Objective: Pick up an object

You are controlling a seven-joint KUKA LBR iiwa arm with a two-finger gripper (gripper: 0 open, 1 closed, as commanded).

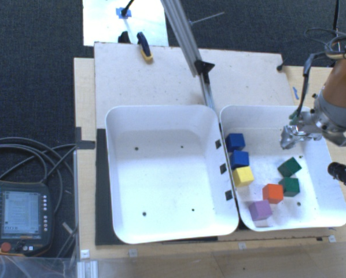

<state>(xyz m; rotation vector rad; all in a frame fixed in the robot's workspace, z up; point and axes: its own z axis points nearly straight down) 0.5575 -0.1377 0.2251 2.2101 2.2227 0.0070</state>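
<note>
Claw [290, 136] hangs over far part of right bin [335, 213], arm entering from right; finger gap too small to read, so open/shut state can't be told; nothing seen between fingers. Objects all in right bin: two blue cubes [235, 142] along left wall, yellow cube [243, 175] just nearer, purple cube [260, 209] near edge, orange cube [272, 193] centre, two green cubes [289, 167] to right. Left bin [161, 117] beside it on table [161, 74].

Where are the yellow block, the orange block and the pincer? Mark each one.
yellow block [243, 175], camera view, on its top face.
orange block [272, 193], camera view, on its top face.
pincer [289, 139], camera view, on the metal tip hanging over the right bin.
</note>
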